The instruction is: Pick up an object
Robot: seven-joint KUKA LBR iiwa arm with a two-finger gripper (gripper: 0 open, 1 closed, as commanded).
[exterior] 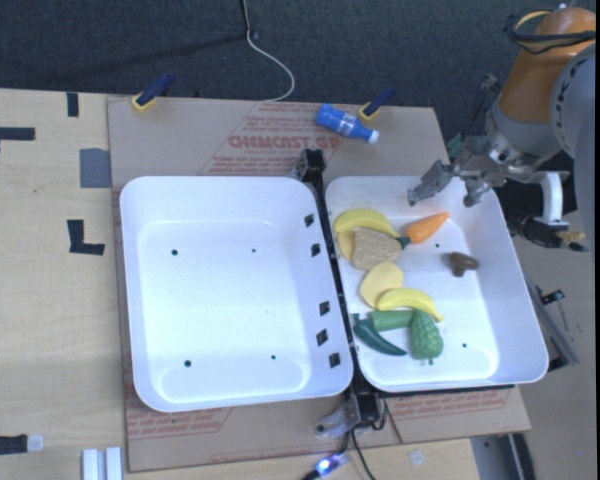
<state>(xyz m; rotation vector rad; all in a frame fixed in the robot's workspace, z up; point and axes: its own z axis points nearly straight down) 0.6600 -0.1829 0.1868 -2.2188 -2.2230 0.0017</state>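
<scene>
The right bin point(500, 268) holds toy food: an orange carrot point(424, 227), a yellow banana point(360, 221), a tan bread slice point(376, 250), a yellow lemon piece point(380, 282), a second banana point(410, 301), a dark green pepper point(377, 336), a bumpy green vegetable point(426, 336) and a small brown piece point(463, 262). My gripper point(452, 184) hangs open over the bin's far right part, just above and behind the carrot, with nothing between its fingers.
The left bin point(140, 268) lies beside the right one. A blue bottle point(345, 123) rests on the cardboard behind the bins, with blue and yellow clamps point(152, 90) at the far corners. A white cable point(270, 58) hangs behind.
</scene>
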